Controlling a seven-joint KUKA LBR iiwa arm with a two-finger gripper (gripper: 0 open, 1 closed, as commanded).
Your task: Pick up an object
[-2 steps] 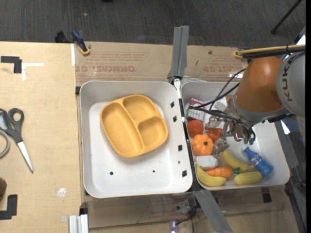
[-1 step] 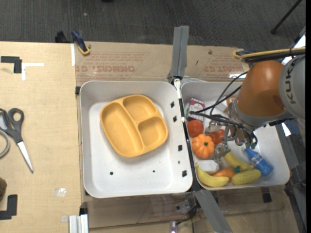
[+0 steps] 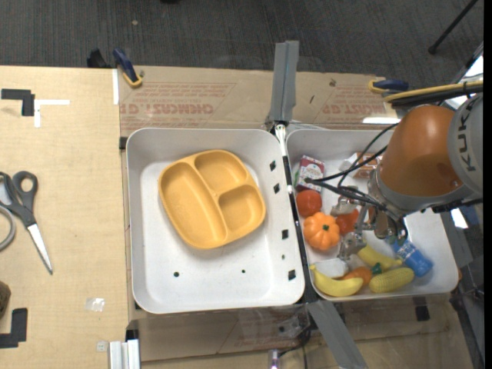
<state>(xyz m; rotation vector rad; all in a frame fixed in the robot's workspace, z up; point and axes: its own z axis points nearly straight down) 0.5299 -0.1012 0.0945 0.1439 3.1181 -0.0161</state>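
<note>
Several small toy foods crowd the right white plastic bin [image 3: 440, 271] — small orange plastic pumpkin [image 3: 322, 231], red tomato-like ball [image 3: 309, 202], yellow plastic banana [image 3: 338, 285], yellow corn cob [image 3: 391, 280], blue bottle [image 3: 413, 259]. Hanging low just right of the pumpkin: grey two-finger gripper [image 3: 355, 242]; fingers too cluttered by cables to read, so cannot tell spread or pressed. Best centred over one piece apart from its neighbours, then straight down and a firm close. Left white bin [image 3: 146, 229] with only a yellow divided plate [image 3: 211, 198].
</note>
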